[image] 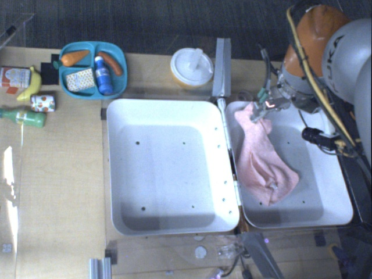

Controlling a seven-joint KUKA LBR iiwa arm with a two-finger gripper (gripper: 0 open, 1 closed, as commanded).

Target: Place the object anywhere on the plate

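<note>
The gripper (261, 110) hangs over the far left corner of the right bin (325, 214), its fingers pinched on the top corner of a pink cloth (264, 164). The cloth is drawn up at that corner and trails down from it, its crumpled bulk spread over the left part of the bin floor, against the wall shared with the left bin (168, 220). Out on the tabletop (52, 185), beyond the left bin's far left corner, sits a blue divided plate (119, 60) carrying toy food and a small blue bottle (103, 75). A white lidded cup (192, 66) stands behind the bins. A banana (31, 85), a small can (43, 103) and a green bottle (23, 117) lie left of the plate.
</note>
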